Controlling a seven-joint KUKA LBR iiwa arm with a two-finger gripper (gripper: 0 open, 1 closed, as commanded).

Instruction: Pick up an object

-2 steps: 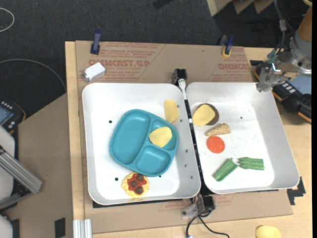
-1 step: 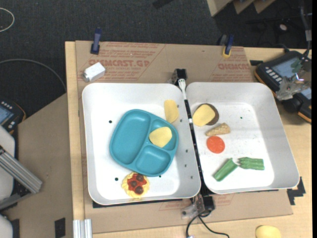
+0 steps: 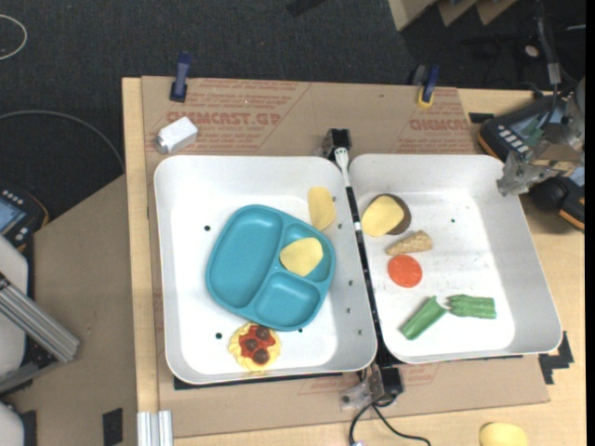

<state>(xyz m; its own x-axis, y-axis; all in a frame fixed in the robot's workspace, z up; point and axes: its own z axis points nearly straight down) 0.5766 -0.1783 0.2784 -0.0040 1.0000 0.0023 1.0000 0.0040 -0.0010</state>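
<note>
Hand [image 3: 513,182] of the grey arm hangs at the right bin's [image 3: 521,249] far right corner; whether it is open cannot be told. Left bin [image 3: 181,249] holds a blue divided plastic plate [image 3: 246,268] carrying a yellow oval piece [image 3: 301,255]. Right bin holds a green stalk-shaped toy [image 3: 424,318], lying diagonally. Cardboard worktop [image 3: 279,119] reads "COMCAST".

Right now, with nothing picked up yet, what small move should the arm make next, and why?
Probably swing the gripper left and down over the orange disc. The gripper sits at the right bin's top right rim, and the disc lies flat, apart from its neighbours.
</note>
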